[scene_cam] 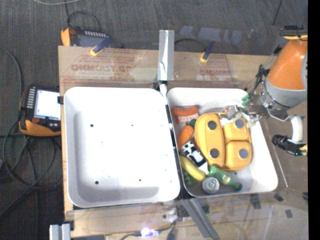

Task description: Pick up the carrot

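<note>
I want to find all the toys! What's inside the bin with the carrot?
The right bin holds the carrot, a big yellow toy, a banana, a green bottle and a black-and-white toy. Anything under the yellow toy is hidden.

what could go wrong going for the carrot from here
1. The carrot is wedged between the big yellow toy and the right bin's left wall, so the pincer may lack room around it.
2. The pincer sits over the yellow toy's far edge, so it could knock or grab that instead.
3. The black-and-white toy and banana crowd the carrot and could get dragged along.
</note>
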Available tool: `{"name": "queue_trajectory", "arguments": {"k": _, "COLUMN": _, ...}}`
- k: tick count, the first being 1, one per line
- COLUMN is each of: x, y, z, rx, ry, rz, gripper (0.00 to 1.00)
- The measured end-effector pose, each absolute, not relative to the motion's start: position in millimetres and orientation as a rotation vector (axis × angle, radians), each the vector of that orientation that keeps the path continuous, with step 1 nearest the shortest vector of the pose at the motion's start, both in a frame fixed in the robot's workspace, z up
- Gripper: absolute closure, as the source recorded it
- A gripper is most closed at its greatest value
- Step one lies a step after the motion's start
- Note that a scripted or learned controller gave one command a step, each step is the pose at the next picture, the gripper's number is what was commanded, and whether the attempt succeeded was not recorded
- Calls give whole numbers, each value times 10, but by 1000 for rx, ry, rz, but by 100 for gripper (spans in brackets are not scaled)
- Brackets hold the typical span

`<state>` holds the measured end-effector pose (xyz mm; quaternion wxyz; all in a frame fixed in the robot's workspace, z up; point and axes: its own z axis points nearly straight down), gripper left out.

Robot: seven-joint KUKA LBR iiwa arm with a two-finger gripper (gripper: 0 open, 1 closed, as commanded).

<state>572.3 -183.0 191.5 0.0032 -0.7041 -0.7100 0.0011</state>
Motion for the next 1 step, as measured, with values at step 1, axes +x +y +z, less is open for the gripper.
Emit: {"name": "queue_trajectory", "arguments": {"k": 1, "x": 6276, "y": -2065, "z": 996, "rx": -2174, "ry": -2266, "rz": 2, "gripper": 0}}
